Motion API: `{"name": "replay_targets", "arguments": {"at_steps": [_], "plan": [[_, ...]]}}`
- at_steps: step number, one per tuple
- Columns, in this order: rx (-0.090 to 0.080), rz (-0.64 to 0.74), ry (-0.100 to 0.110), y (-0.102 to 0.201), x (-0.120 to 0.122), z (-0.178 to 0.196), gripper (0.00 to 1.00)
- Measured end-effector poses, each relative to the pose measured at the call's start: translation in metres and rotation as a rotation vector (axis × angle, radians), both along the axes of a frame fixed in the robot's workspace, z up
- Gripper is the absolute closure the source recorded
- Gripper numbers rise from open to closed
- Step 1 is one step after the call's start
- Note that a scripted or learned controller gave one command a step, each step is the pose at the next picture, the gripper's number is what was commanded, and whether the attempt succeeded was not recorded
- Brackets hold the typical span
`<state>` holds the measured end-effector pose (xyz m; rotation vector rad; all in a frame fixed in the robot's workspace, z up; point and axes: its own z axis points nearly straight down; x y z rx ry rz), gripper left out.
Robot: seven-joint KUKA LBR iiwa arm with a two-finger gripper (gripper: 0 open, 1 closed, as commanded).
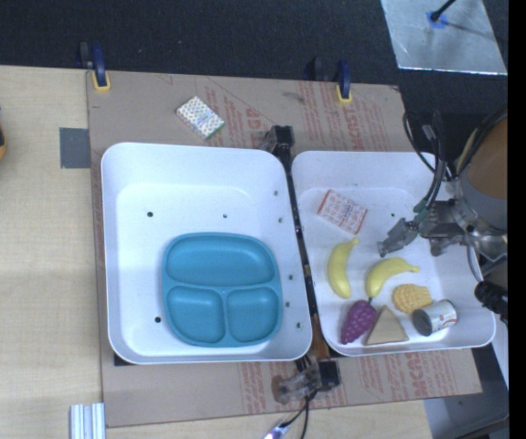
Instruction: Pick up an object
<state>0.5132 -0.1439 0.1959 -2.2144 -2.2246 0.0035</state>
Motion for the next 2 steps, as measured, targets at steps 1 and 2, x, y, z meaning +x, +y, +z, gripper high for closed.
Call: {"name": "replay_targets", "arguments": {"at_steps": [1, 2], "plan": [[-0.001, 0.001, 0.001, 0.006, -0.008, -0.057, 0.0], [0.0, 0.001, 0.001, 0.023, -0.005, -0.105, 0.0]]}}
